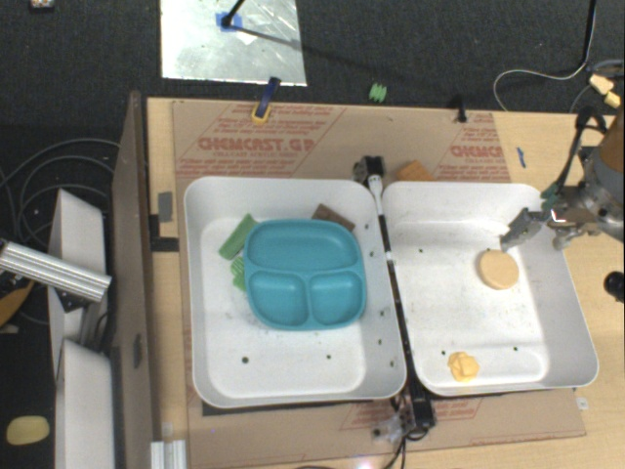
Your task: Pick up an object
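The jaws hang over the right white plastic bin, and whether they are open or closed I cannot tell. Just below and slightly left of them lies a flat, round tan disc, smooth and low. It may slide on the slick floor or offer too little edge. Farther below sits a lumpy yellow piece. Far left rests a blue divided plastic tray.
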Robot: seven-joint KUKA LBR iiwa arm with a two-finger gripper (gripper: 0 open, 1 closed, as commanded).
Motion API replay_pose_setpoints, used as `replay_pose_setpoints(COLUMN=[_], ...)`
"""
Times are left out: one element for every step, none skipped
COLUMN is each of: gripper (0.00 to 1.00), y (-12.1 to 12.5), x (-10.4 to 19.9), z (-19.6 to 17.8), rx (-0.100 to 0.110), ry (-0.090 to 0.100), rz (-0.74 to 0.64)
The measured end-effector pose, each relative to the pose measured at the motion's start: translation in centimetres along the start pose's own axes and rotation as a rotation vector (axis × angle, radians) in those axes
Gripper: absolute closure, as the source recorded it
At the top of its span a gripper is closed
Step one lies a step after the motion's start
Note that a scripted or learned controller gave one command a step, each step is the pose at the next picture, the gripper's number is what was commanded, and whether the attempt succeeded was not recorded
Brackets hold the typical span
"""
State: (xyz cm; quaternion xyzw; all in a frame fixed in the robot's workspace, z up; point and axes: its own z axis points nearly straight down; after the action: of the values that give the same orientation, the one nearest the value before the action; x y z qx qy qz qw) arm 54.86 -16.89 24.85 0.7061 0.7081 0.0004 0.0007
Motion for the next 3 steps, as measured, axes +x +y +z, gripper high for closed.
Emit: replay_pose_setpoints(gripper=[0.00,0.00,1.00], y=[2.6,3.8,4.0], x=[-3.9,-3.7,-3.8], z=[6.8,16.9,15.3], rx=[0.001,0.002,-0.005], ry=[-0.001,0.001,-0.002], rz=[0.002,-0.002,-0.001])
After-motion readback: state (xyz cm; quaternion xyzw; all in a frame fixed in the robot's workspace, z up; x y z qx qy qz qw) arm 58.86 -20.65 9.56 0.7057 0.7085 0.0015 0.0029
